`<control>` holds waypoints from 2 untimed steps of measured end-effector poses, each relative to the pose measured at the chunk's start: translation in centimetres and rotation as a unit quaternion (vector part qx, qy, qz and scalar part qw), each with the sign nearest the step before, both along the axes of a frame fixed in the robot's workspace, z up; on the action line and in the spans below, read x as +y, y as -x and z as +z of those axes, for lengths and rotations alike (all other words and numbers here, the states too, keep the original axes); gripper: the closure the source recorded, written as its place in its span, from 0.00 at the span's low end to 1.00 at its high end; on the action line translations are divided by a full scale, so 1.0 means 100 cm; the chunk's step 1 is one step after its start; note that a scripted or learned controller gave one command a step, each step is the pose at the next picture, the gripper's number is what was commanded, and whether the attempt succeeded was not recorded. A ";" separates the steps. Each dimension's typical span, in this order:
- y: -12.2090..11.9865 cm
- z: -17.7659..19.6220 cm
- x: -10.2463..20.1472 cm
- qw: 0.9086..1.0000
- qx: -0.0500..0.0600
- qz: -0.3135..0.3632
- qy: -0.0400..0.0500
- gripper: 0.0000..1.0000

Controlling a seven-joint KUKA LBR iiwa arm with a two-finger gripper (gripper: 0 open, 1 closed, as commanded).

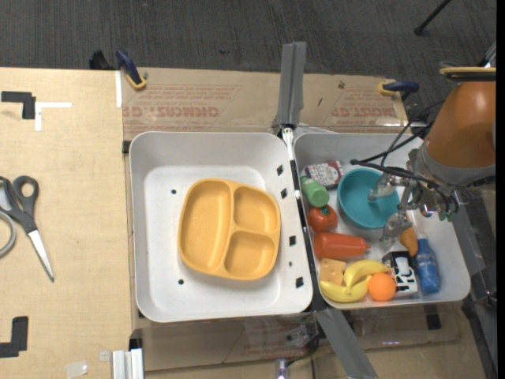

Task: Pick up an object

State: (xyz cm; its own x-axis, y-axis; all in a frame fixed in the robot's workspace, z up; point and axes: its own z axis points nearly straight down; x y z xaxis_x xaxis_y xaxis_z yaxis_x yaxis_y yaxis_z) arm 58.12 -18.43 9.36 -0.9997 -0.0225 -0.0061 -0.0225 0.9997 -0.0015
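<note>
On a pale wooden bench over dark carpet, the gripper, grip state impossible to tell, hovers at the teal bowl's right rim, left of the blue bottle.

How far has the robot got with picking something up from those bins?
Nothing looks picked up yet. The tool hangs over the right white bin, above the round teal bowl; I cannot tell whether anything sits in it. The yellow banana, orange ball and blue bottle lie in the bin. Grasping and lifting remain.
</note>
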 end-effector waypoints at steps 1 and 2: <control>0.034 0.000 0.011 0.998 -0.001 -0.068 -0.001 0.00; -0.028 -0.001 0.061 0.993 0.002 -0.121 -0.001 0.00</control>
State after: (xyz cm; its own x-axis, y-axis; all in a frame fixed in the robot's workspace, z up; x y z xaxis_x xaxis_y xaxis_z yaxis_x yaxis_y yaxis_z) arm 60.91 -12.32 9.24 -0.9761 0.2175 -0.0016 0.2175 0.9761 0.0007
